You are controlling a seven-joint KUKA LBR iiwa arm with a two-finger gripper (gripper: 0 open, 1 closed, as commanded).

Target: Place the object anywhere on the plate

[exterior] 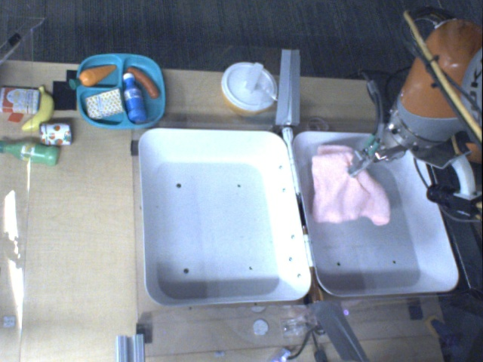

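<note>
A pink cloth (346, 188) lies crumpled in the upper left part of the right bin (430, 266). My gripper (364, 159) comes in from the right and is low over the cloth's upper right edge, touching it or nearly so. The blue divided plate (153, 102) sits on the bench beyond the left bin's far left corner. It holds toy food: a carrot, a sausage, a blue bottle and a patterned piece.
The left bin (219, 217) lies between the cloth and the plate. A metal divider post (287, 89) rises between the bins at the back. A white lidded cup (249, 87) stands beside it. A banana, a can and a green bottle lie at the far left (38, 130).
</note>
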